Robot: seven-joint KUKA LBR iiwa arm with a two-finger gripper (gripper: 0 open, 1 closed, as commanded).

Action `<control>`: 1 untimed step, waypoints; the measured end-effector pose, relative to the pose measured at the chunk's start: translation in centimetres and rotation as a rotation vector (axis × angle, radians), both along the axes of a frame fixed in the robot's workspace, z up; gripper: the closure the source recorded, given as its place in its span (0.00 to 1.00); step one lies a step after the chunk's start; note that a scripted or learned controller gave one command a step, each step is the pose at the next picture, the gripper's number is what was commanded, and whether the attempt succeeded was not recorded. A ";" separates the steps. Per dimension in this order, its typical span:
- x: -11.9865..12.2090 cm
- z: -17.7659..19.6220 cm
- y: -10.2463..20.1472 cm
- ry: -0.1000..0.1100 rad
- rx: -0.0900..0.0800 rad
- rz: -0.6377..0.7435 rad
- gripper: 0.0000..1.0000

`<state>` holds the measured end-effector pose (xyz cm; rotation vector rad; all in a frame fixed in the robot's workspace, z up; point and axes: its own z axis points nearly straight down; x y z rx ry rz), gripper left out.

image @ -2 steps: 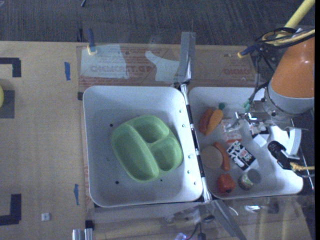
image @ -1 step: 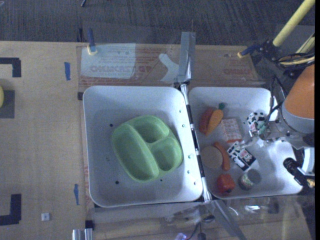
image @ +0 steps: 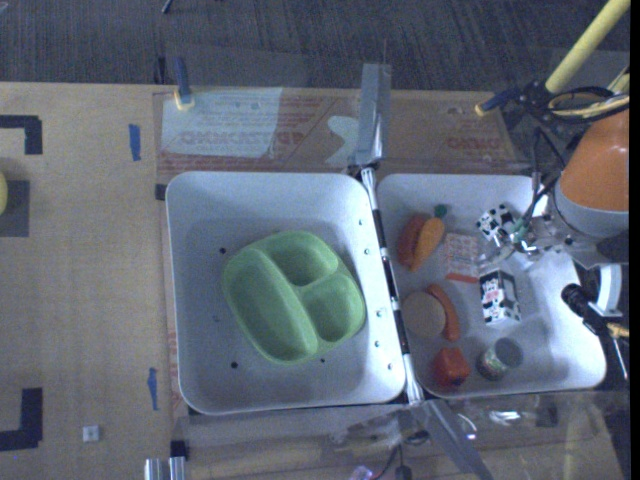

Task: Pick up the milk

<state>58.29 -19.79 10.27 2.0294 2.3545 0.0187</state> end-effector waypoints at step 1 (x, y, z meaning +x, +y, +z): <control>0.4 0.0 -0.4 0.005 -0.004 0.105 0.00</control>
